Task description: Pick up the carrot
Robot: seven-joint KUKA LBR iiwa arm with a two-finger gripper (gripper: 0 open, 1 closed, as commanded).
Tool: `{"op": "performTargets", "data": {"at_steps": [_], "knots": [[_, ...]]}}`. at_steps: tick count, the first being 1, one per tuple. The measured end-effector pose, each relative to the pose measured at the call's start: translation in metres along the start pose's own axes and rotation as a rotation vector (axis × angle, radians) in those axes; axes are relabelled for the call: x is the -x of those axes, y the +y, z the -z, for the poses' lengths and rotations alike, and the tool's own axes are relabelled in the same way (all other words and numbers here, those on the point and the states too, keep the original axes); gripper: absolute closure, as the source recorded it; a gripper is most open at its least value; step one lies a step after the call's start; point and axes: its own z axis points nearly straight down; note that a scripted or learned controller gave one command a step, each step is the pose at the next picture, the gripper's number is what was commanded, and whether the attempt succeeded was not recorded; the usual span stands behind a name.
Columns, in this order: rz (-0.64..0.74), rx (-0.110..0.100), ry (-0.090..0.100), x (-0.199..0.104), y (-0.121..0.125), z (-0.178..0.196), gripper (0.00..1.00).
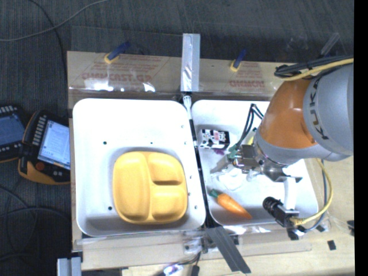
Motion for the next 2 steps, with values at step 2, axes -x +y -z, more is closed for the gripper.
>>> {"op": "performTargets", "data": {"at_steps": [2], "knots": [[-0.077,0.001,-0.001,0.020,0.002,0.000,0.00]]}}
